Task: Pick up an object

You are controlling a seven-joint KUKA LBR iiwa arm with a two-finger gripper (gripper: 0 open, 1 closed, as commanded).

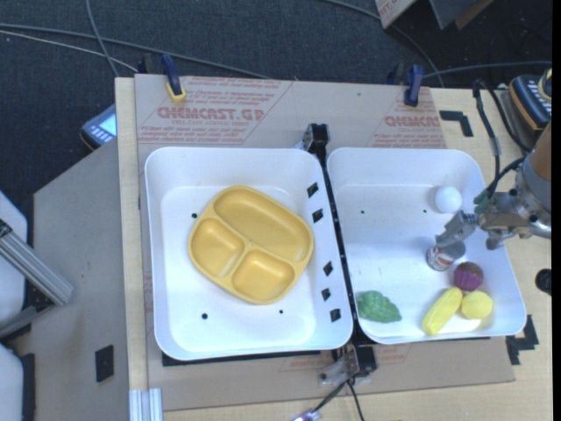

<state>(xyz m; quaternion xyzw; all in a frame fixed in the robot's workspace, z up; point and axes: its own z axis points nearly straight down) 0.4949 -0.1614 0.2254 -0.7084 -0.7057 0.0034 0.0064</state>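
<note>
The arm reaches in from the right over the right bin (412, 160), and its hand (447, 251) hangs low near that bin's right side. The fingertips sit down at the bin floor around a small reddish-and-silver patch; whether that patch is a separate object or part of the hand itself is not clear. From this angle I cannot tell how far the hand is opened or whether anything is clasped in it.

Several small objects lie close by in the right bin. A white ball (448, 199) rests above the hand, apart from it. A purple round piece (468, 276) lies just beside the fingertips, to their lower right. Below that, a yellow round piece (478, 305) sits against a yellow oblong piece (441, 310), which lies tilted toward the bin's front edge. A green leafy piece (378, 306) lies farther left along the front, well apart from the hand.

The left bin (166, 235) carries a yellow divided plate (252, 244), lying flat near its middle. Both bins sit side by side on a board on the tabletop (228, 108).
</note>
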